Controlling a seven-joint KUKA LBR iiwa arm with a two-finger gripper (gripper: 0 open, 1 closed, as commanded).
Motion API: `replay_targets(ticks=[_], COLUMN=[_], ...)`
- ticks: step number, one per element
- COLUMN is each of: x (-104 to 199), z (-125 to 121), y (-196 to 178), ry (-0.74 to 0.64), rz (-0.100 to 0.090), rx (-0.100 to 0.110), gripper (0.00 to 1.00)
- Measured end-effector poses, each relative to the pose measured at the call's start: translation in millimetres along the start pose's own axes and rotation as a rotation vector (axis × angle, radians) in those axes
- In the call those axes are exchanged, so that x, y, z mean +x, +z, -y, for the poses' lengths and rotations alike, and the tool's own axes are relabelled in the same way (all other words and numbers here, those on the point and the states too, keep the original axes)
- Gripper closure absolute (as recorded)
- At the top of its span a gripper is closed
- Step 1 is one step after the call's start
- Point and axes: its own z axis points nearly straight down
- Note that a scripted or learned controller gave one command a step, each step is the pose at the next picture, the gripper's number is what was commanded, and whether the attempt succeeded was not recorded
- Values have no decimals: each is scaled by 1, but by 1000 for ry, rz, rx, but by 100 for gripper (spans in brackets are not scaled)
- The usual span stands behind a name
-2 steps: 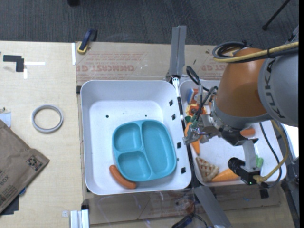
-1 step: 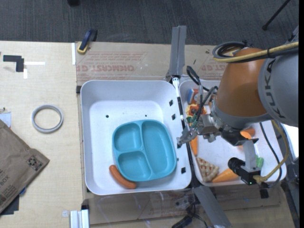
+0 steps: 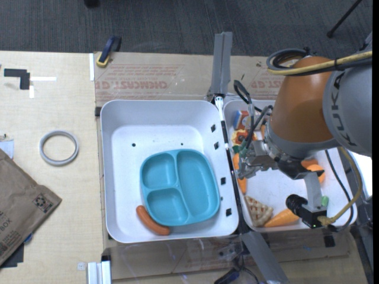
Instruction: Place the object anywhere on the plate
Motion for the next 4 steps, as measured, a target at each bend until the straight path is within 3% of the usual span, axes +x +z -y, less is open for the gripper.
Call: replay_targets(ticks=[1, 2, 3, 4], x=[1, -1, 11, -87], z=[2, -83, -6, -52], y=[37, 36, 37, 30], ry=[-139, -219, -212, -242], rz=[-2, -1, -1, -1], rx=[-5, -8, -8, -8], gripper=[100, 100, 100, 100])
